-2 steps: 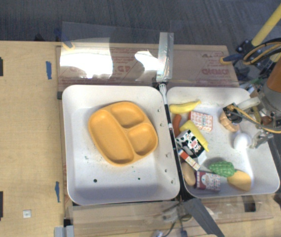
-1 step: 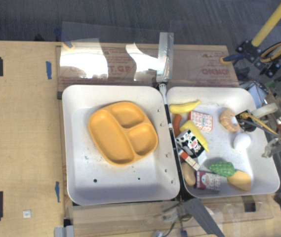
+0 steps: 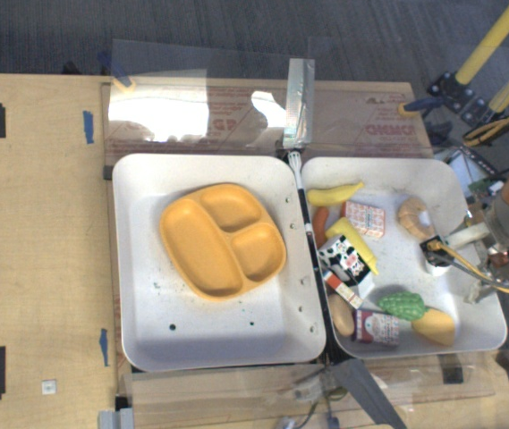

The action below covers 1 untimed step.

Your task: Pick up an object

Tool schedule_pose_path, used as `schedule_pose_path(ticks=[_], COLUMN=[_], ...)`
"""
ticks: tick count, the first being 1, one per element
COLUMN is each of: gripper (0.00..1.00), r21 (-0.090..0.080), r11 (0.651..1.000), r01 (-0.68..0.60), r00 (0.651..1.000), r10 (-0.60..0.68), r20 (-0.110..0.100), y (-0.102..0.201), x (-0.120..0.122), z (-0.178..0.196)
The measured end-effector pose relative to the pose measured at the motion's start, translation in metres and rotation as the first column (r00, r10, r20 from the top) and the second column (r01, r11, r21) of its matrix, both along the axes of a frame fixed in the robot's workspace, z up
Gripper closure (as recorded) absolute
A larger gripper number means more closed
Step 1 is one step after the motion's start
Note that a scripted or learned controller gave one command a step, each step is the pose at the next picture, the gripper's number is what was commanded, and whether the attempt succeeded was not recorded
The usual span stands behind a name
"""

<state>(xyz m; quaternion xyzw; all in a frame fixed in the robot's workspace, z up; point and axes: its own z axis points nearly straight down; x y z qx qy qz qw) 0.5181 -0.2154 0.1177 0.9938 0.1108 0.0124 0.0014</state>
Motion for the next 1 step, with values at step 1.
schedule_pose_path(ticks=[1], gripper=[0.0], r21=[-0.001], r11=[0.999], r01=[-0.044], r00=[0.999], r10=[0.044], r20=[0.029], y=[-0.0005], x=[-0.0175], z=[-0.0041])
